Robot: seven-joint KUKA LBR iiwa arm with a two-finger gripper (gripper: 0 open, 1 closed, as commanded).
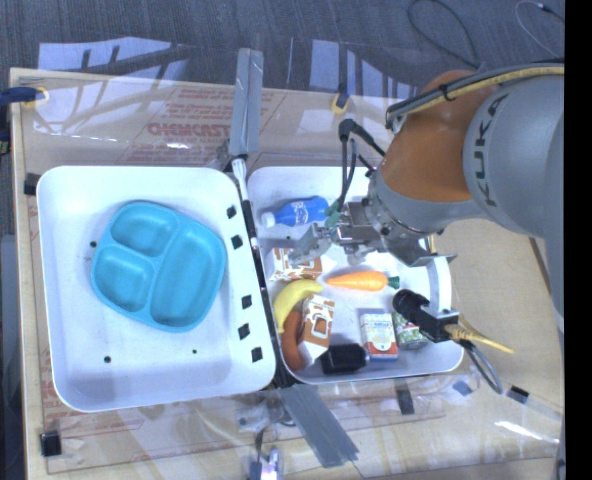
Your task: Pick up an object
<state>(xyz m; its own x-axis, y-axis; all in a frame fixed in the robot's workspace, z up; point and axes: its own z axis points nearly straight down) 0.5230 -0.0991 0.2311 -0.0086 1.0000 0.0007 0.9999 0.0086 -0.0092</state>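
Right now the end effector (326, 236) hovers just above the carrot (357, 281); its state I cannot tell. Crowding beside the carrot, banana (294, 297) and bottle (298, 212), could spoil a grasp.

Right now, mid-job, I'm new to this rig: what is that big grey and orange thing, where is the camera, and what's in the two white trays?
One camera looks down at a slant on a bench. The grey and orange thing is a robot arm reaching in from the right. Its gripper hangs over the right bin; I see nothing held. That bin holds a blue bottle, a carrot, a banana, a small carton and more. The left bin holds a blue divided plate.
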